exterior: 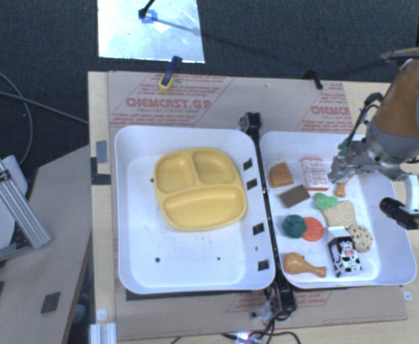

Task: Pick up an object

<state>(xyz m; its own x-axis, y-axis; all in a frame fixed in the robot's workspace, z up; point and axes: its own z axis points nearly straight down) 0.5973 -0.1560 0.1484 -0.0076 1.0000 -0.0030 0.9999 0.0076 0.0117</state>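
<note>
Toys fill the right bin point(408, 264), none lifted. Nearest the camera lie a drumstick point(304, 264) and a black-and-white cow point(347, 257), with a cookie point(360, 238) just beyond the cow. Next row back: a dark green lump point(294, 225) touching a red disc point(312, 228), and a toast slice point(340, 213) beside them. Farther in sit a green leaf piece point(325, 201), a brown square point(294, 196), an orange bread wedge point(280, 173) and a red-and-white packet point(314, 173); its print is too small to read. A small orange piece point(340, 189) lies just under the gripper point(340, 170).

The left bin point(134, 213) holds a yellow divided plate point(198, 189), resting flat. Black clips point(253, 185) line the seam between the bins.

Both bins sit on a cardboard sheet point(216, 95) printed "CHEMCAST" in red. A yellow-and-blue clamp point(170, 74) sits at its far edge, and a shiny panel point(150, 20) lies beyond on dark floor.

The arm point(410, 117) enters from the right, wrist bent down over the right bin's far side. The gripper hangs low above the packet's right edge; whether its fingers are spread or closed cannot be told, and nothing is seen held.
</note>
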